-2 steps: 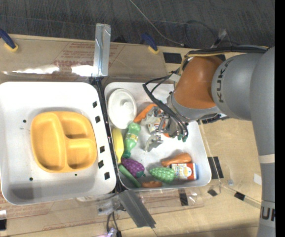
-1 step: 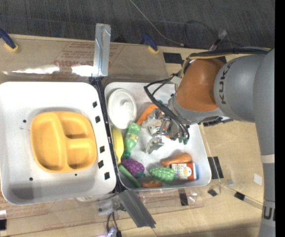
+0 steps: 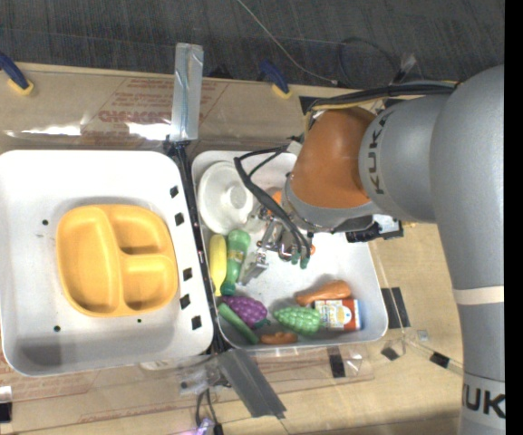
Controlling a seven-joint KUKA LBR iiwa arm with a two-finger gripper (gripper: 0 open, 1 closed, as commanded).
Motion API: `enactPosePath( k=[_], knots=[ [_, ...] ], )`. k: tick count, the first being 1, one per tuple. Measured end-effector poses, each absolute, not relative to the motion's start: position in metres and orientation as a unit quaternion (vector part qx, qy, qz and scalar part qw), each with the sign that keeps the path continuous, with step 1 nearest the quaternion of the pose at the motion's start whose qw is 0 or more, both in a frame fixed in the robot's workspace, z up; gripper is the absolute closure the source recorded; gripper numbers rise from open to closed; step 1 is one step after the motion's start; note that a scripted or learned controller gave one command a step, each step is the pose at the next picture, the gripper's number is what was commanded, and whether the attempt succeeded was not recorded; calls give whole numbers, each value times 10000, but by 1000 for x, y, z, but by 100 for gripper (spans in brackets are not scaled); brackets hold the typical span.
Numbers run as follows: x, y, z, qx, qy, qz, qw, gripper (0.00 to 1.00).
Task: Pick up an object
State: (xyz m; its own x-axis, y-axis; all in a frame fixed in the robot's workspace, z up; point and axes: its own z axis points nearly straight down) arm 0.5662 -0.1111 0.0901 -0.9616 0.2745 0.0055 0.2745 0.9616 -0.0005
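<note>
My gripper (image 3: 272, 247) hangs low over the middle of the right bin (image 3: 377, 290), under the orange band of the wrist. It points down and left toward a green toy vegetable (image 3: 237, 247) that lies beside a yellow banana (image 3: 217, 259) along the bin's left wall. Nothing that I can see is carried by it. Purple grapes (image 3: 246, 311), a bumpy green piece (image 3: 297, 318), an orange carrot (image 3: 326, 291) and a small juice box (image 3: 338, 315) lie along the bin's near side. The wrist hides the bin's far right part.
A white bowl (image 3: 220, 196) sits in the right bin's far left corner, close to the gripper. The left bin (image 3: 7, 270) holds a yellow divided plate (image 3: 116, 258). A cable loops from the wrist across the bowl.
</note>
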Motion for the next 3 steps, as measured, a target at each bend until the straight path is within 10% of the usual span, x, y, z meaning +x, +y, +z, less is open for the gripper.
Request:
enactPosePath(
  k=[1, 2, 3],
  knots=[
    [495, -146, 100, -1789, -9837, -10, -203, 0],
    [479, -90, 92, -1477, -9890, -2, -28, 0],
    [517, -115, 91, 1188, -9929, -3, -8, 0]
  ],
)
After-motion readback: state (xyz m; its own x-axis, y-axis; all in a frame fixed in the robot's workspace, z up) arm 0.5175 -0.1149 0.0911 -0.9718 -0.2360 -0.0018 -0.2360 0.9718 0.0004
